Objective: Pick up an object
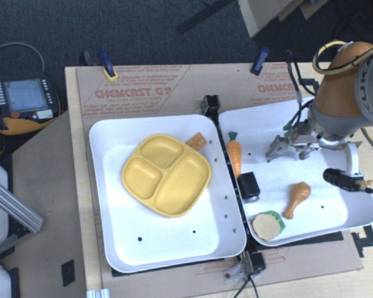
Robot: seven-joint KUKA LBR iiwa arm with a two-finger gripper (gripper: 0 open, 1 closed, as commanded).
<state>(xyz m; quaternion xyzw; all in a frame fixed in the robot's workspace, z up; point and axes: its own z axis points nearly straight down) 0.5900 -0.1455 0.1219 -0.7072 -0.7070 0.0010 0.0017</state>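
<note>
The right bin (322, 116) holds an orange carrot (235, 156) along its left wall and a black block (248, 186) just below the carrot. A brown toy drumstick (296, 197) lies near the bin's middle front, and a round tan and green piece (267, 225) sits at the front left corner. My gripper (288, 152) hangs over the upper middle of this bin, right of the carrot and above the drumstick. It is open with nothing between its fingers.
In the left bin (116, 230) a yellow divided plate (167, 174) lies with a small brown block (196, 140) at its upper right edge. A black rail (228, 174) separates the two bins. A black cable plug (341, 179) sticks out below the wrist.
</note>
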